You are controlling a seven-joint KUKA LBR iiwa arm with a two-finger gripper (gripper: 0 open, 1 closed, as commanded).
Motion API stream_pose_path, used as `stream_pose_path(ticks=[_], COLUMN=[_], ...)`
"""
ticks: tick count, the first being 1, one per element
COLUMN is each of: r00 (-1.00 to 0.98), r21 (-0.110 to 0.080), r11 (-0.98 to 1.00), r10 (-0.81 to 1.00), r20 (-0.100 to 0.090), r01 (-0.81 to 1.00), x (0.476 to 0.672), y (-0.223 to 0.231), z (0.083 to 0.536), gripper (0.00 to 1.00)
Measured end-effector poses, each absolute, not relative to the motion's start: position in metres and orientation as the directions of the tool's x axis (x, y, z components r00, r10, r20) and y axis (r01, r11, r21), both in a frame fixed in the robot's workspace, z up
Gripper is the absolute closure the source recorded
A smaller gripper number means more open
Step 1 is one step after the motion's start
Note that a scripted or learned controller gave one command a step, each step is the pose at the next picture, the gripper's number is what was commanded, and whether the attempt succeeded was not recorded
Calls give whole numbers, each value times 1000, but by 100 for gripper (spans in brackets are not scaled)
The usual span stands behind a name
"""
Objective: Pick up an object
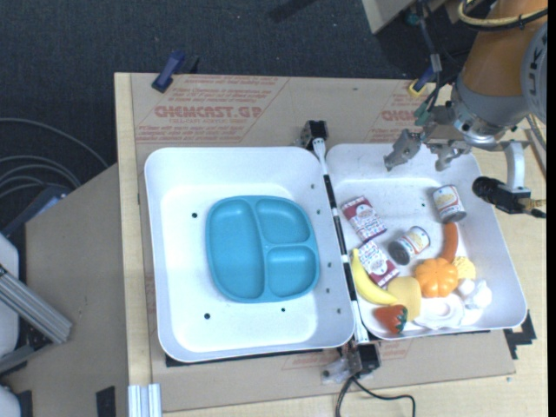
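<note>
My gripper (425, 153) hangs over the far edge of the right bin (382, 165), with its fingers spread open and nothing between them. Nearest below it stands a small can (447, 202). Further toward the front lie two red and white cartons (362, 217) (378, 262), a second can on its side (408, 246), a sausage (450, 240), an orange pumpkin (436, 276), a banana (379, 287) and a red pepper (393, 318). These things crowd the bin's front half and several touch.
The left bin (174, 198) holds a blue divided plate (262, 248). A black divider rail (334, 220) runs between the bins. White and yellow pieces (460, 298) sit in the right bin's front right corner. The grey and orange arm (499, 50) rises at the upper right.
</note>
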State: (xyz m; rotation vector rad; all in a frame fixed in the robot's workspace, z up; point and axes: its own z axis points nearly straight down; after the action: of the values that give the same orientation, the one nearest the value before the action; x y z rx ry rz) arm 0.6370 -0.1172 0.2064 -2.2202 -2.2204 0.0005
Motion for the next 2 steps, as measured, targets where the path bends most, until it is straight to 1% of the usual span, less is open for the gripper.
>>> stream_pose_path(ticks=[1, 2], r00=[1, 1], r21=[-2, -2], r11=[-1, -1], r10=[1000, 1000], r20=[0, 1], r01=[1000, 1000], x=[666, 621], y=[-148, -149], z=[84, 85], gripper=[0, 0])
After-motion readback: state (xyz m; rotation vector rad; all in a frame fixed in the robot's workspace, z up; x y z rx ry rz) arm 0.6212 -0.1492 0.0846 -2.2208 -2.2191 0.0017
